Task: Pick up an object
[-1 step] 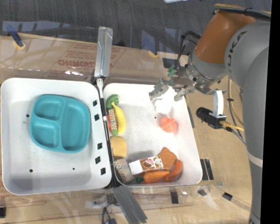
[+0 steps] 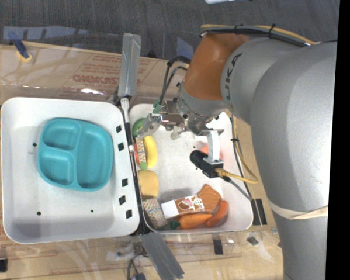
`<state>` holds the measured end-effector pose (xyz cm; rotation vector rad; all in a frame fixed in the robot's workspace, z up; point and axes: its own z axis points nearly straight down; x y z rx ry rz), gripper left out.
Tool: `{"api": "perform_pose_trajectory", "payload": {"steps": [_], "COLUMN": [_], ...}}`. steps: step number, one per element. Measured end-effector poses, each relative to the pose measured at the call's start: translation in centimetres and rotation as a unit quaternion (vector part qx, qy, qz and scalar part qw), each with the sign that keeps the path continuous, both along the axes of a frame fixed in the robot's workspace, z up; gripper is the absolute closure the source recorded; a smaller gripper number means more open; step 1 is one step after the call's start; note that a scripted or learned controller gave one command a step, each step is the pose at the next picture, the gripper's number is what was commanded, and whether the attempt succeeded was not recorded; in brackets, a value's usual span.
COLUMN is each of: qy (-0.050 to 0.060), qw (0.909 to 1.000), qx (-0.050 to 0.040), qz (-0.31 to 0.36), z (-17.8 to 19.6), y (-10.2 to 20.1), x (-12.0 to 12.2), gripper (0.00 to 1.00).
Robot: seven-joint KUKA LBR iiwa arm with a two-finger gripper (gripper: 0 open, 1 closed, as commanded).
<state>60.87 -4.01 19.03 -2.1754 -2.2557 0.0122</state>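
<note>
The arm [image 2: 282, 113] took up most of the right side from where I stood, its grey bulk reaching in over the right bin [image 2: 241, 219] with the orange band [image 2: 211, 65] bent low above the wrist. The left bin [image 2: 16, 157] held 1 thing, a teal divided tray [image 2: 76, 153], lying flat near its middle and well apart from the arm.

All the loose items sat in the right bin. Along its left wall ran a column: something green [image 2: 139, 126] at the top, a yellow banana-like piece [image 2: 150, 151] beside a small printed packet [image 2: 141, 153], then a pale yellow block [image 2: 148, 184] below them. At the near end lay a cluster touching one another: a brown cookie-shaped toy [image 2: 208, 198], a white-labelled package [image 2: 180, 206] and an orange carrot-like piece [image 2: 197, 221].

The gripper [image 2: 170, 120] hung at the far end of that bin, just beside the green item and above the banana piece. The wrist hardware hid its working end, so I could not tell how it stood, and I saw nothing carried in it.

As I judged it, the pick was not yet done: every object lay in the bin, none lifted. What was left seemed to be closing on 1 of the nearest pieces, likely the green or the yellow one, and raising it clear.
</note>
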Motion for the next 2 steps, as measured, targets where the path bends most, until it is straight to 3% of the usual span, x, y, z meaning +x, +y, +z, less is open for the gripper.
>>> {"api": "perform_pose_trajectory", "payload": {"steps": [1, 2], "qy": [-0.001, 0.0], "qw": [1.0, 0.9993], "qx": [-0.0003, -0.0004], "qz": [-0.001, -0.037], "z": [0.1, -8.6], "y": [-0.1, -5.2], "x": [0.0, -0.7], "gripper": [0.0, 0.0]}}
